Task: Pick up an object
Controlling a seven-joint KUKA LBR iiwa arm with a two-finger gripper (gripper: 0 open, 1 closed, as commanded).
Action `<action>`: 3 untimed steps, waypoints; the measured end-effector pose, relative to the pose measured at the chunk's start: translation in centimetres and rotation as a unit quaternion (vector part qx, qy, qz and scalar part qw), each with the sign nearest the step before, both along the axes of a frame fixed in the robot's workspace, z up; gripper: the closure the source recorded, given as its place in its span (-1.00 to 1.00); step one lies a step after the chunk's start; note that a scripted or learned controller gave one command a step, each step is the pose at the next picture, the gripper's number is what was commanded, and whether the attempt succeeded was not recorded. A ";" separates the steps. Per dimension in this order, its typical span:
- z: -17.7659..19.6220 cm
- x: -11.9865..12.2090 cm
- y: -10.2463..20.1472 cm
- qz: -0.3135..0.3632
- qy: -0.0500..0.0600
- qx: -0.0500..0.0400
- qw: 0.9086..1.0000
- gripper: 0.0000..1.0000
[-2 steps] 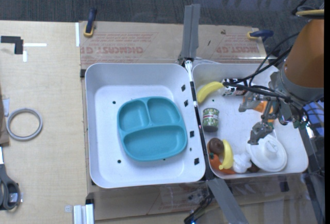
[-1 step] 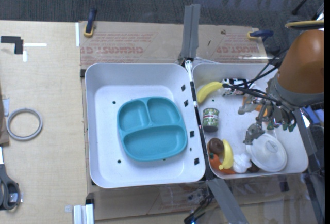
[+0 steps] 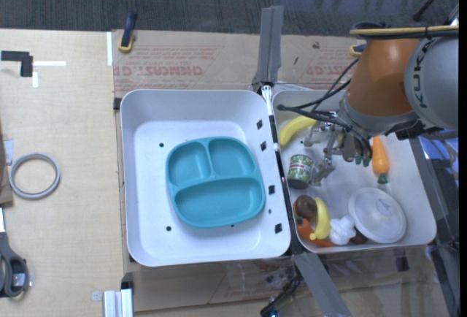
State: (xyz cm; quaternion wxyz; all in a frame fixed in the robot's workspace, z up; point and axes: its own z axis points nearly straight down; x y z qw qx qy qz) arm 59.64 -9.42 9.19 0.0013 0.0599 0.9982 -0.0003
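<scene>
The right bin [image 3: 419, 184] holds a yellow banana [image 3: 293, 128] at its upper left, a small green-labelled can [image 3: 299, 170], an orange carrot [image 3: 380, 155], a white lidded bowl [image 3: 376, 215] and a cluster of toy food [image 3: 318, 219] at the bottom left. My gripper [image 3: 330, 155] hangs over the bin's middle, just right of the can and below the banana. Its metal fingers point down toward the bin floor, and I see nothing held between them.
The left bin [image 3: 139, 184] carries a blue divided plate [image 3: 216, 181]. A roll of tape [image 3: 33, 175] and scissors [image 3: 13, 272] lie on the bench at far left. The arm's orange band [image 3: 383, 78] looms over the right bin's upper edge.
</scene>
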 end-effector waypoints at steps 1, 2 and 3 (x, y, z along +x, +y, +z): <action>0.1 0.0 -7.7 0.019 -0.001 0.000 1.000 -1.00; 1.1 0.2 -7.6 0.021 -0.003 -0.001 1.000 1.00; 0.1 -8.1 -12.8 0.008 0.000 0.000 1.000 1.00</action>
